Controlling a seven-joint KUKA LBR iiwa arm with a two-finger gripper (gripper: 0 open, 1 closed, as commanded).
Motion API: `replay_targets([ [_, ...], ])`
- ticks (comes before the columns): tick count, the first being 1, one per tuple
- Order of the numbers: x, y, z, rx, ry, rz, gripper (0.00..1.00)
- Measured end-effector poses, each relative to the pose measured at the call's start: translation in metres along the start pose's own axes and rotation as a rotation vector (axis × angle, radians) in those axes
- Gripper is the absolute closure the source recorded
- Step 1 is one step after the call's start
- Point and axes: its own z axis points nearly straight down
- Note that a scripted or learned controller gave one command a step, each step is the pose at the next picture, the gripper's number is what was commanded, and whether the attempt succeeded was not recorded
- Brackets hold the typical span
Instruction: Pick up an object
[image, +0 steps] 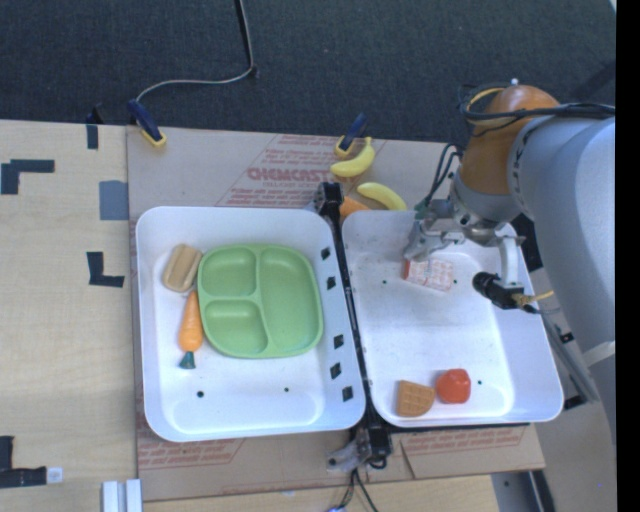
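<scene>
My gripper (424, 246) hangs low over the back of the right bin (520, 400), right above a small pink-and-white block (434, 274) that lies on the bin floor. It seems to touch the block's left end or sit just over it. Near the front of the same bin lie a red round piece (454, 386) and an orange waffle-like wedge (413, 398), side by side. The left bin (240, 410) holds a green divided plate (260, 300), a tan bread slice (181, 268) and a toy carrot (190, 326) to the plate's left.
Two toy bananas (364, 176) and an orange piece (350, 207) lie on the cardboard behind the bins. A black divider with clips (340, 300) runs between the bins. The arm's grey body (570, 200) covers the right bin's far right side.
</scene>
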Motion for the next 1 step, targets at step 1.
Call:
replay_targets([
  [1, 0.0, 0.0003, -0.0005, -0.001, 0.0, 0.0, 0.0],
])
